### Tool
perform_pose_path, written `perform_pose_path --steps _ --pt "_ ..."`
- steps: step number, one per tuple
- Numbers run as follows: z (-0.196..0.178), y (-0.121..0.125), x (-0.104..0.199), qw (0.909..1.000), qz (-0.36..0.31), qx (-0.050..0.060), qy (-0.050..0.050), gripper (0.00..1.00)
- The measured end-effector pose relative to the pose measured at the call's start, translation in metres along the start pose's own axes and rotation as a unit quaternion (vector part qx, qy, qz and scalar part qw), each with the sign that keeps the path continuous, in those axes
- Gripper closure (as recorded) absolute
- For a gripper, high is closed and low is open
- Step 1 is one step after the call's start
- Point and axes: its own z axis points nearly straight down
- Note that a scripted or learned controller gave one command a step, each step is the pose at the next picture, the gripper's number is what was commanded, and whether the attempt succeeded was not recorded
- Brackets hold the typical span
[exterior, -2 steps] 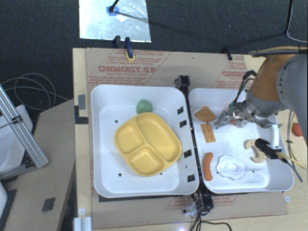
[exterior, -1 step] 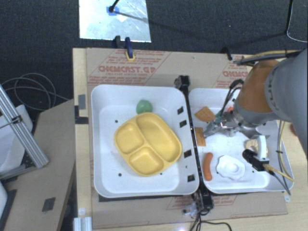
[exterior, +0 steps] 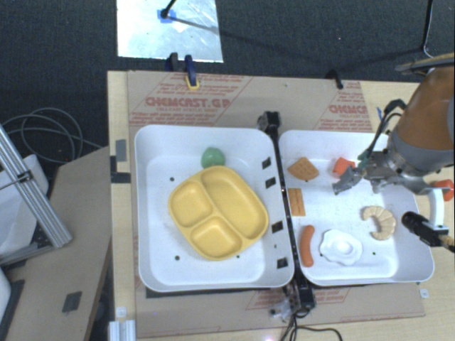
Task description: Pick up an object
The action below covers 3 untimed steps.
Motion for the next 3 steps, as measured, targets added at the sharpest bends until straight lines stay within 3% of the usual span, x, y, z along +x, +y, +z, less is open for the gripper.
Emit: perform_pose_path --steps 1,2,3 --pt "0.108 0.07 -0.033 1.0 -0.002 0.0 0.0 0.0" --pt "0.103 0.109 -0.049 1.0 -0.004 0.0 0.0 0.0" --pt "0.092 0.108 -0.048 1.0 -0.005 0.0 0.0 1.0"
